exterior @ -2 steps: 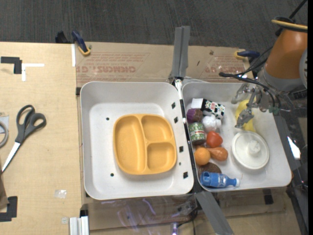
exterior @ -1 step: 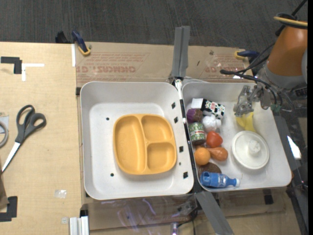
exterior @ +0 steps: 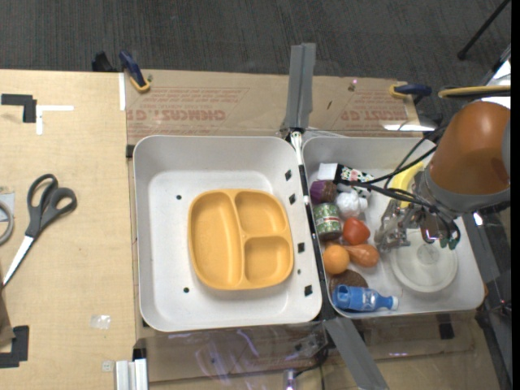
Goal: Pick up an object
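Note:
The right bin (exterior: 467,299) holds a crowd of small objects. Along its left side lie a purple piece (exterior: 322,190), a green can (exterior: 327,219), a red tomato (exterior: 355,231), an orange (exterior: 335,258), a brown piece (exterior: 351,279) and a blue bottle (exterior: 361,301). A white round dish (exterior: 425,270) sits at the right front. My gripper (exterior: 395,231) hangs low in the middle of this bin, just right of the tomato and above the dish's left rim. I see nothing held in it.
An orange-yellow divided plate (exterior: 241,239) lies in the left bin (exterior: 154,242). A yellow item (exterior: 404,179) and a black-and-white carton (exterior: 354,175) lie at the back of the right bin. Scissors (exterior: 39,211) rest on the bench at far left.

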Robot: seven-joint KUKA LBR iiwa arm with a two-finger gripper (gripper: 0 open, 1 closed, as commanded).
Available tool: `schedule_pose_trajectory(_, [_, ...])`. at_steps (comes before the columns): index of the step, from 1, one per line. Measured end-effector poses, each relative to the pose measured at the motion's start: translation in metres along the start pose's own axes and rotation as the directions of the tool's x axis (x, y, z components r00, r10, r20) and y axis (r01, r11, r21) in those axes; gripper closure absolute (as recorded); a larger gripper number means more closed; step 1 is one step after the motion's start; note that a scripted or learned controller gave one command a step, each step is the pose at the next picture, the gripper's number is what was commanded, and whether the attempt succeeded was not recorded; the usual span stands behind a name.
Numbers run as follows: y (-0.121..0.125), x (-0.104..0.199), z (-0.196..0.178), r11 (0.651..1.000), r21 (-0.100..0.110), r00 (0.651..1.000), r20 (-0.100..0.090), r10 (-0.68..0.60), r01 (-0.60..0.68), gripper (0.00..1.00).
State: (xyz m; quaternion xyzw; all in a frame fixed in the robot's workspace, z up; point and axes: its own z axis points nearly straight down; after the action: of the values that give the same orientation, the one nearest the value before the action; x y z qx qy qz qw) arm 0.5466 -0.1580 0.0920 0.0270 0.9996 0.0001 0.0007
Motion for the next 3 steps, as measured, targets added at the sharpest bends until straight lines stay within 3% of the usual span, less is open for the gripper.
schedule_pose_trajectory(1, [0.056,0.016,0.0,0.992,0.0,0.992,0.001,0.129,-0.129,1.0])
schedule_pose_trajectory(2, [0.054,0.021,-0.203,0.958,0.0,0.958,0.004,0.286,-0.286,1.0])
schedule_pose_trajectory(3, [0.128,0.033,-0.1,0.991,0.0,0.991,0.0,0.136,-0.136,1.0])
